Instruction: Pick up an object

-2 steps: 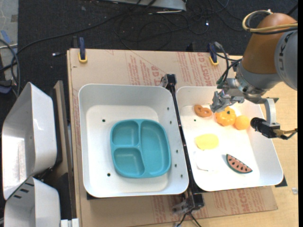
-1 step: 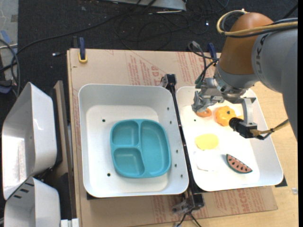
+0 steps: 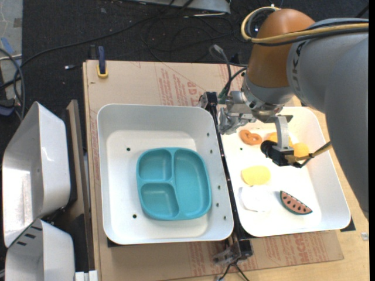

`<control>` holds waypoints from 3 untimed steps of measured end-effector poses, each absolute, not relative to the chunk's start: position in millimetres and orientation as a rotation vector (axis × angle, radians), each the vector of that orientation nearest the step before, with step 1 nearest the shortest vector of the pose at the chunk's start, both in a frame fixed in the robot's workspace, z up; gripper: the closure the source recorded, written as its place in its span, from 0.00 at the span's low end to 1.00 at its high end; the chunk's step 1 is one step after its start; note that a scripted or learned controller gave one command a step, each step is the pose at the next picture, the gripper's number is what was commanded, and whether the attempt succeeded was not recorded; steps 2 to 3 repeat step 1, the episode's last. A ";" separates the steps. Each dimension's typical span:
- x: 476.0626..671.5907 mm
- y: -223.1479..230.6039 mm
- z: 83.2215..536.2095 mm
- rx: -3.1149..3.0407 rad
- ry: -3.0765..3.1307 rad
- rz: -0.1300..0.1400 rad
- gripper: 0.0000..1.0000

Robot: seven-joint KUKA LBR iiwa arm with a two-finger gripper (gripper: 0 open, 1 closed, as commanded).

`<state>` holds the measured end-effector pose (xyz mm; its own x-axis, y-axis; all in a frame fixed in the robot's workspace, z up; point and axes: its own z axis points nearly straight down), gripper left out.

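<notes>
A KUKA arm (image 3: 304, 57) hangs over the right bin (image 3: 328, 209); whether its gripper (image 3: 234, 119) is open cannot be told. Below-right of the gripper lie a yellow disc (image 3: 256, 175), a watermelon slice (image 3: 295, 203) with its long axis running lower-right, and a pretzel (image 3: 251, 137).

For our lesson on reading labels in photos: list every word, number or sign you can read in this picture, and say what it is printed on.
Red print on the brown cardboard sheet under the two bins, upper part: upside down and blurred, not readable.
Red print on the same cardboard's bottom edge: also upside down, too blurred to read.
The white bins, the teal divided plate and the toy watermelon slice: no text visible.
</notes>
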<state>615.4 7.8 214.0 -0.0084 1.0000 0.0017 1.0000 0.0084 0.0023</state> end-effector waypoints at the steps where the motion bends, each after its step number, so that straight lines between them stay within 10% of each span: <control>1: 623.2 56.9 218.2 2.212 2.230 0.005 1.00; 3: 623.2 56.9 218.2 2.212 2.230 0.005 1.00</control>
